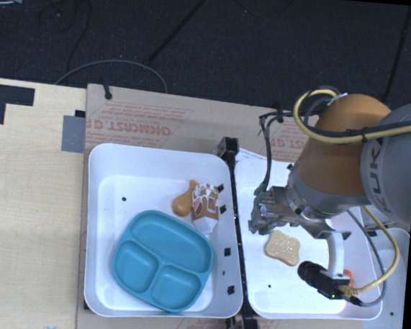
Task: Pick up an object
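Item one: I am looking down at a pale wood-grain table (21, 200) that is taking up the left side and is carrying black tape marks (5, 101) and a small grey square (72, 133) near its back edge. Item two: a brown cardboard sheet (166, 124) with red printed lettering is lying on the table under both bins. Item three: behind the table a dark floor (203, 37) is running across the top of the view, with thin cables (114, 64) looping over it. Item four: the left bin (111, 165) is holding a blue divided plate (161, 259) lying flat toward its front, and behind that an orange-brown toy (184, 201) is touching a brown-and-white figure (205, 202) near the right wall. Item five: a black strip (232, 228) is running between the two bins. Item six: the right bin (300, 307) is holding a tan toast-shaped slice (283, 247), which is lying flat on the bin floor in its left half. Item seven: the grey arm (340, 155) is reaching in from the right over the right bin, and its gripper (261, 220) is hanging just beside the slice, on its back-left side; I am seeing nothing clearly held, and I cannot tell how far open it is standing.
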You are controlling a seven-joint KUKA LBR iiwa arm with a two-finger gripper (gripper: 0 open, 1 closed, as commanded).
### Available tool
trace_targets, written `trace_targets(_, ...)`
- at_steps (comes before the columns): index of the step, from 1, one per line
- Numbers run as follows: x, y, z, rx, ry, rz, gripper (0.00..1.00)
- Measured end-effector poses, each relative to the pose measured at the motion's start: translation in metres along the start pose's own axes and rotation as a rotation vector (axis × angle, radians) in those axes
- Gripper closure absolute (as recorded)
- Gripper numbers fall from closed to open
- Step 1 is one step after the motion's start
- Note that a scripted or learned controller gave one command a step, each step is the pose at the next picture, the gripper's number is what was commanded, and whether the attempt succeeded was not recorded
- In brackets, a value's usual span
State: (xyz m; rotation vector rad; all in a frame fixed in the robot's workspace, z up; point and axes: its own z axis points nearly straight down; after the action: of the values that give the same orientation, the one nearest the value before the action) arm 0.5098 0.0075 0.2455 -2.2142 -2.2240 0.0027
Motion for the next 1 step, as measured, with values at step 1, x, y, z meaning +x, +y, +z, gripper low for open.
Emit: trace_targets(1,0.045,0.0019,-0.0011,0.0,0.0,0.001,1.0)
